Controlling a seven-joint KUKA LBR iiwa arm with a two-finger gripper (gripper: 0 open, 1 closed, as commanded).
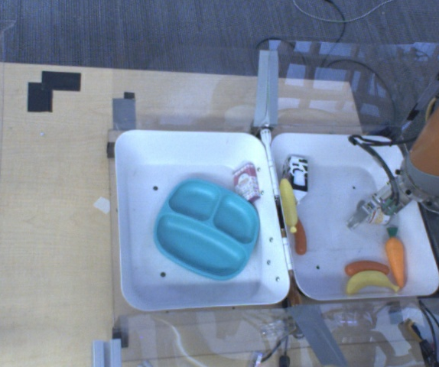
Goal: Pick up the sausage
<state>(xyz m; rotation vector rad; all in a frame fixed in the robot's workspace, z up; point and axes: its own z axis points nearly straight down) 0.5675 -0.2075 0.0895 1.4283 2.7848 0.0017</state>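
Note:
The sausage [367,267], short and red-orange, lies near the front right corner of the right bin [334,182]. It sits just behind a yellow banana [372,284] and touches the tip of an orange carrot [395,258]. My gripper [370,213] hangs over the bin floor, behind and a little above the sausage and apart from it. Its fingers are open with nothing between them.
The right bin also holds a black-and-white carton [298,171], a long yellow piece [287,202] and a small orange-red piece [300,238] along its left wall. In the left bin [139,205] are a blue divided plate [207,228] and a small red packet [246,180].

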